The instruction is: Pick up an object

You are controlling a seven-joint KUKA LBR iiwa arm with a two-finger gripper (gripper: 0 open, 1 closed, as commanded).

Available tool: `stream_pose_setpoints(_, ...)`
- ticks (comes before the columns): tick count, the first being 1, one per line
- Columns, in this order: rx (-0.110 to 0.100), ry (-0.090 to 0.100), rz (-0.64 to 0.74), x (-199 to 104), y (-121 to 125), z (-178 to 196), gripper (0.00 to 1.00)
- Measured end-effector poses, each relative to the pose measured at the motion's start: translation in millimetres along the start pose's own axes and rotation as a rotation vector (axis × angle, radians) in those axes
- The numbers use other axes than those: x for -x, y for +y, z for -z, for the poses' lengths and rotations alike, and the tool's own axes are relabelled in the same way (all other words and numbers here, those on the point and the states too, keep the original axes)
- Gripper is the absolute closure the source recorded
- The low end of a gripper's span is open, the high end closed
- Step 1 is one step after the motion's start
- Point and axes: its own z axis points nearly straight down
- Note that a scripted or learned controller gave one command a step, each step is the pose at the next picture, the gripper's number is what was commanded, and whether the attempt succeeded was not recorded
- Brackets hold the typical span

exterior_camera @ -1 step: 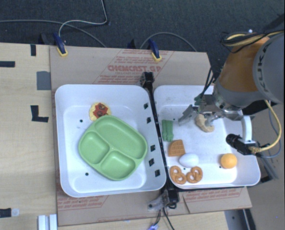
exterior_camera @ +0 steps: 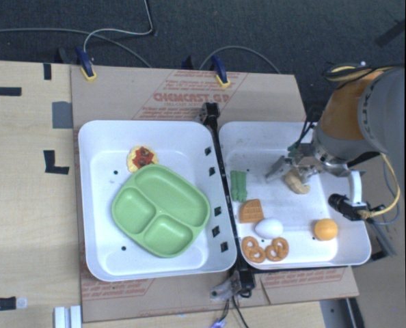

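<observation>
My gripper [exterior_camera: 296,172] is low over the upper middle of the right bin [exterior_camera: 258,137]. Its fingers [exterior_camera: 277,170] stand spread apart, open, on either side of a small tan lump [exterior_camera: 298,182] lying on the bin floor. The lump touches or nearly touches the gripper; it is not lifted. Other items in this bin: a green strip [exterior_camera: 238,185], an orange waffle-like square [exterior_camera: 251,210], a white egg [exterior_camera: 269,227], two pretzels [exterior_camera: 266,250] and an orange ball [exterior_camera: 325,229].
The left bin [exterior_camera: 93,183] holds a green divided plate [exterior_camera: 162,209] and a small pizza slice [exterior_camera: 142,157] at its upper left. A black divider [exterior_camera: 219,176] runs between the bins. A cable [exterior_camera: 363,210] hangs by the arm at the right bin's rim.
</observation>
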Motion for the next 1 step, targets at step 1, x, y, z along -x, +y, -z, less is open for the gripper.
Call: stream_pose_setpoints(1, 0.007, 0.001, 0.003, 48.9, 43.1, -9.7, 0.0)
